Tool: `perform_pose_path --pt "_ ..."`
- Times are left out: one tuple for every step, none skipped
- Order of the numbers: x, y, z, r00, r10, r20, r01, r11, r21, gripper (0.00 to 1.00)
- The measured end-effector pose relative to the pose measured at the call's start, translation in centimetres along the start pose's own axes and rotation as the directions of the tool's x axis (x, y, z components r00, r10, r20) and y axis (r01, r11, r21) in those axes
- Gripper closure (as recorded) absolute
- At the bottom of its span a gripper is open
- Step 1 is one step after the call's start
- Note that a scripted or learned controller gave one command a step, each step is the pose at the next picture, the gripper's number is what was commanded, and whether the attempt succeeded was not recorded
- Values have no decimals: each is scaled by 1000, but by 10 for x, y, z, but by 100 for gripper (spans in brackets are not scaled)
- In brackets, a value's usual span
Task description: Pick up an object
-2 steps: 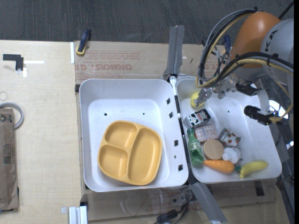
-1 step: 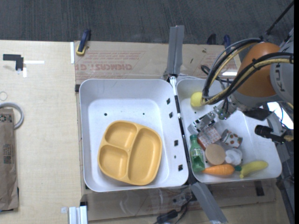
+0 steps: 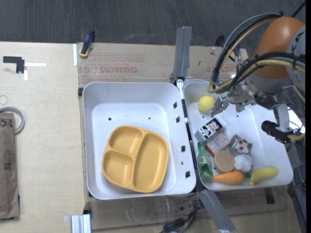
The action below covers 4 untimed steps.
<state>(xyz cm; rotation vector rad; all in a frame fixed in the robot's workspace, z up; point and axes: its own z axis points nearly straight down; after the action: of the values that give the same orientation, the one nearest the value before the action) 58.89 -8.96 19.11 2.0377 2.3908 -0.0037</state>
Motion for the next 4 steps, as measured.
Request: perform_pose_path --pt "-1 -76 49 972 233 -1 -233 972 3 0" --pt "11 -98 101 956 295 -1 -295 956 3 0" --pt "-21 -39 100 903 430 0 -430 903 1 0" --pt "-22 -40 92 903 429 2 -429 903 3 100"
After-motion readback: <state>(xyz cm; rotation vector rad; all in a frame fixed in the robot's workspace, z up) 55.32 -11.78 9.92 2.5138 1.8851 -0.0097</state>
